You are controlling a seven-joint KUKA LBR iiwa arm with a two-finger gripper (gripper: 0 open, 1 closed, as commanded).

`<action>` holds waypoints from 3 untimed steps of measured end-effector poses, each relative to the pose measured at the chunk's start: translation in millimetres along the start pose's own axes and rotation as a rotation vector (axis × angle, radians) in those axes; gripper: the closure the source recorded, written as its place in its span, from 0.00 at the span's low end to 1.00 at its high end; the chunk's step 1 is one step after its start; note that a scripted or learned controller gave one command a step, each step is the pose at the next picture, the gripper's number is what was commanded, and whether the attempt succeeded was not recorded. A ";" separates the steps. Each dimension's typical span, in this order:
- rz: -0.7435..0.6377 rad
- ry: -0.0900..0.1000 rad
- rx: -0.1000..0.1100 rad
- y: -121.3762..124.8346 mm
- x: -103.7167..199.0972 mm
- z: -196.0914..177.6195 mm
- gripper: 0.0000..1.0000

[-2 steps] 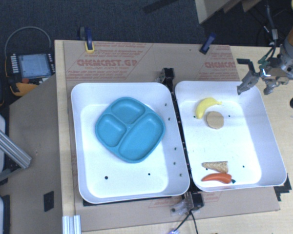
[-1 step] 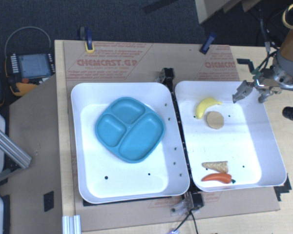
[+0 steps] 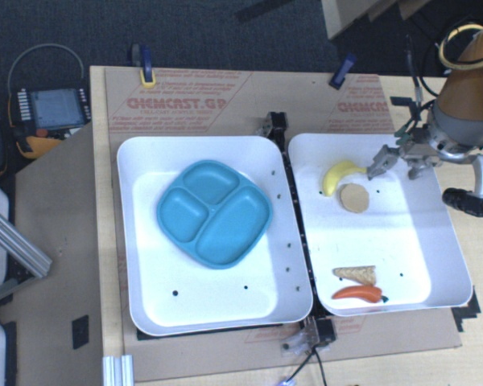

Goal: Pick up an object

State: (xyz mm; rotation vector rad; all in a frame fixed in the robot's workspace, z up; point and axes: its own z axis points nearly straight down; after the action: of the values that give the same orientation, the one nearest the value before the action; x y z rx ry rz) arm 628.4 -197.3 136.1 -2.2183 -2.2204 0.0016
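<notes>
Two bins were seen: a blue plate (image 3: 215,213) in the left bin (image 3: 137,215); banana (image 3: 339,175), cookie (image 3: 355,198), carrot (image 3: 357,293) in the right bin (image 3: 435,248). Gripper (image 3: 398,164) was spread open just right of the banana, nothing held; pick judged not yet done.

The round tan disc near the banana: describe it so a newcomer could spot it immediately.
Start at the right bin, the one without the blue plate. In its upper part a yellow banana lies; the disc sits just below and right of it, touching it. It is the only flat, round, tan item; the orange carrot and tan wedge lie at the bottom.
</notes>
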 end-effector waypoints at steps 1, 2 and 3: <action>-0.001 -0.001 0.000 0.1 0.5 52.1 0.00; -0.001 -0.002 -0.005 1.2 0.4 38.9 1.00; 0.000 -0.004 -0.008 -4.3 7.3 -18.6 1.00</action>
State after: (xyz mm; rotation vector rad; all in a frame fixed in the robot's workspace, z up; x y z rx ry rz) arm 624.1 -190.1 154.7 -2.2241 -2.2261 -0.0033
